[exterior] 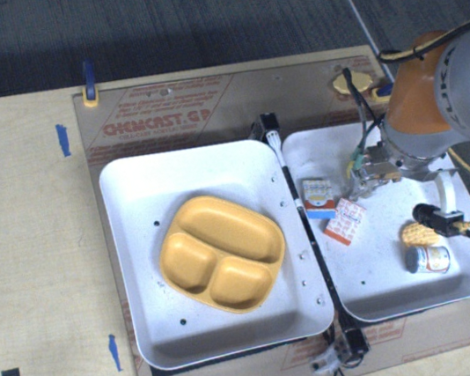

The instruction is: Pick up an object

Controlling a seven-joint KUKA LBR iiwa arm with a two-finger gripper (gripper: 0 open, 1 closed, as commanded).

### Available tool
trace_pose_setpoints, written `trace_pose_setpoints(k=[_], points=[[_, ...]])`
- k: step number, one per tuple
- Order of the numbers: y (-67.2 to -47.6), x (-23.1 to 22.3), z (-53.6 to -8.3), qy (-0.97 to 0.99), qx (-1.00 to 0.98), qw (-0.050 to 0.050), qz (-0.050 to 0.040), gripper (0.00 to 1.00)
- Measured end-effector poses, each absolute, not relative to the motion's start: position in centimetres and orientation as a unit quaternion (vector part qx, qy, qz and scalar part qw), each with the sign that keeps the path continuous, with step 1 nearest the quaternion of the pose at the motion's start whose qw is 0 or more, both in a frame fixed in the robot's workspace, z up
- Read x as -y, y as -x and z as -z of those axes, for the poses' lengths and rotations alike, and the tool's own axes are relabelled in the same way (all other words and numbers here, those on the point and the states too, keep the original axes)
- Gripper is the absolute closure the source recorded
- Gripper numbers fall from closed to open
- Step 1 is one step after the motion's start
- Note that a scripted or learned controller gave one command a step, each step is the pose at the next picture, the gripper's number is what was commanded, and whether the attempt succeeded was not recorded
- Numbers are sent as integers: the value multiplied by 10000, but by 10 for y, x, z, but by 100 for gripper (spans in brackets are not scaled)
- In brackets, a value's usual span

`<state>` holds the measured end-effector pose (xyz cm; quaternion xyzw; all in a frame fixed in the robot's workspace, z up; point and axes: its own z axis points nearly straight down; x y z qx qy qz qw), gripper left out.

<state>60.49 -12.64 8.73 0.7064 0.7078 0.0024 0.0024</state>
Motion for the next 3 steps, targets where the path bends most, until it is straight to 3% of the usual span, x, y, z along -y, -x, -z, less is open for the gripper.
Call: trace_pose_setpoints(k=[1,2,3], points=[[-599,188,-87,-7071,-7071,37,-6,100],[-661,225,-85,-7059,-7082,-141,83,100],[-620,224,-86,-7068,-7074,11,-1,100]])
